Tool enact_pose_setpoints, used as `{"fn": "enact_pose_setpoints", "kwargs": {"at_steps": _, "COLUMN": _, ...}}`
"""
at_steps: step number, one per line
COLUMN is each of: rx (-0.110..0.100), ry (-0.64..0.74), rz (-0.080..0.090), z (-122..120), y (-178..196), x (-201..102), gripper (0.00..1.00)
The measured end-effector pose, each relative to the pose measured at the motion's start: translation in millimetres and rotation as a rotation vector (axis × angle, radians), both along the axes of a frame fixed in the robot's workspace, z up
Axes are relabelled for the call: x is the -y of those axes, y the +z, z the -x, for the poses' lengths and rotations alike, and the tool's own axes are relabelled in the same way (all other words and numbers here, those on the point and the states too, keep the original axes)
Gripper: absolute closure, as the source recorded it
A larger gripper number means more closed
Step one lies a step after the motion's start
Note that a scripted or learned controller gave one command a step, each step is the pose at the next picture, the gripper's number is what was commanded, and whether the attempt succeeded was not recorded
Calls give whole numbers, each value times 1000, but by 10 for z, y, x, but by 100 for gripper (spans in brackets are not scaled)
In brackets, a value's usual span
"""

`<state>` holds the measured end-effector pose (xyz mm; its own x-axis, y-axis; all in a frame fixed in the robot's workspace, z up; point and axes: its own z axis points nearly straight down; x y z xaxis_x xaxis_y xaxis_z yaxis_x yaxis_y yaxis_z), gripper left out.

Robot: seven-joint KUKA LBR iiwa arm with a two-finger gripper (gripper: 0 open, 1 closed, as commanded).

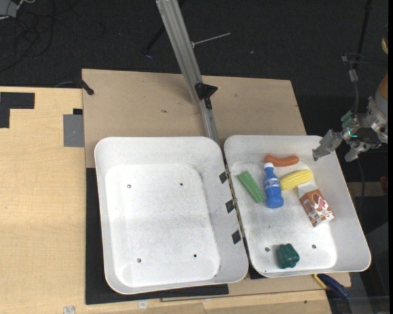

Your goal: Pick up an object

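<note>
Fingers of the end effector (337, 142) hang at the far right corner of the right bin (354, 254), just over its rim; they look parted, with nothing between them, though at this size the gap is hard to read for sure.

Nearest to it lies the orange sausage toy (281, 160), a little inward from the fingertips and toward the bin's middle. Just beside that, nearer the camera, sits the yellow corn cob (296, 179), touching or nearly touching the blue bottle (272, 187), which lies on its side. A green wedge (250, 186) lies close on the bottle's far side, toward the divider between the bins. The small red carton (316, 207) rests apart from the cluster, near the right wall. The dark green lump (287, 256) sits alone at the near end, well apart from the end effector.

All look like light toy pieces, probably hollow plastic or foam, stiff enough to pinch. The sausage and bottle are rounded and smooth, so likely to roll or slip; a grip across their narrow width, at mid-length, seems safest. The carton has flat faces and free space around it, probably the easiest take.
</note>
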<state>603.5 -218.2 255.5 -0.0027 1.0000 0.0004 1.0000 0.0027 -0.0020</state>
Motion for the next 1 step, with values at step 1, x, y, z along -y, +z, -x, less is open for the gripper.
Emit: {"fn": "enact_pose_setpoints", "kwargs": {"at_steps": 1, "rx": 0, "ry": 2, "rz": 0, "z": -1, "y": 0, "x": -5, "gripper": 0}}
